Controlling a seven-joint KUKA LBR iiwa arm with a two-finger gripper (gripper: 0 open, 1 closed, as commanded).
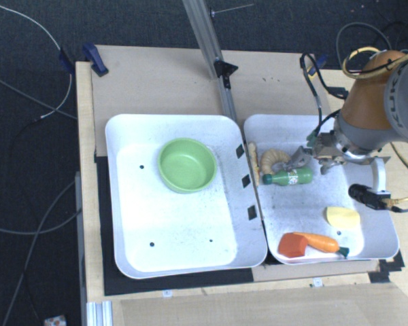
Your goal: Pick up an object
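Gripper [306, 156] state unclear, just at 1 o'clock of green bottle [288, 178]; round bottle may roll against croissant [273, 160].

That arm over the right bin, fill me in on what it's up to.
The grey arm reaches in from the right, and its gripper is down in the right bin, just above the green bottle and beside a tan curved object. Nothing can be seen lifted yet. The same bin also holds a pale yellow piece, a carrot and a red-orange piece near its front edge. The left bin holds a green bowl.
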